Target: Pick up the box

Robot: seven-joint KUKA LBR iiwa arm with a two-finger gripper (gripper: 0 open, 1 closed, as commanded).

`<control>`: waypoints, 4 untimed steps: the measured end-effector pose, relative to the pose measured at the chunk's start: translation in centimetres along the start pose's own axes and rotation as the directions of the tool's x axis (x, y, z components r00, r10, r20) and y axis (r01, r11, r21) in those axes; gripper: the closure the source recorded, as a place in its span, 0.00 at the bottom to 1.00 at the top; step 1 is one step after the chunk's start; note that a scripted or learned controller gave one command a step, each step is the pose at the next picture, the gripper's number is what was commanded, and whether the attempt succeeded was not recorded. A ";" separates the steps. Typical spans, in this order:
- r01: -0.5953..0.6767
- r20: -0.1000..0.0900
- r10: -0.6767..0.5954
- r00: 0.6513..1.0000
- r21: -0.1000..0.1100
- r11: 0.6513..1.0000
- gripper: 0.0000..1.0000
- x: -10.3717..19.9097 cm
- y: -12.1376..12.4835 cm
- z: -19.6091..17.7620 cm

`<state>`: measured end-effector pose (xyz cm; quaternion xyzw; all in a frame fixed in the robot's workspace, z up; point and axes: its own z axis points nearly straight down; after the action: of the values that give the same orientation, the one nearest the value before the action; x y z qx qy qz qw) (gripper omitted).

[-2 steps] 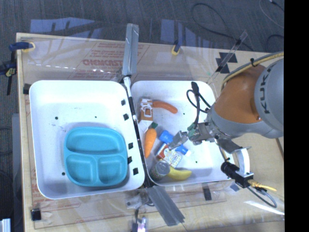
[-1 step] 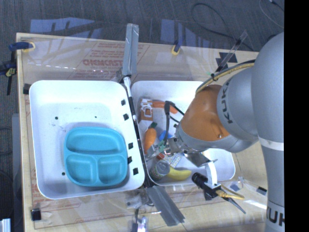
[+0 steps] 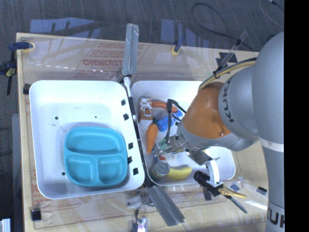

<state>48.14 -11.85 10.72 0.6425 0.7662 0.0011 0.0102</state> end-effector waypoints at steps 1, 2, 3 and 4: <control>-0.099 -0.014 0.099 0.995 0.019 0.995 1.00 8.1 1.8 -8.5; -0.093 -0.014 0.094 0.996 0.020 0.995 1.00 8.1 1.9 -9.4; -0.093 -0.014 0.094 0.996 0.021 0.995 0.00 8.1 1.9 -9.4; -0.255 -0.010 0.255 0.967 0.021 0.967 0.00 15.9 4.4 -16.2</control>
<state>49.43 4.74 26.79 0.7357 0.6774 -0.0011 -0.0012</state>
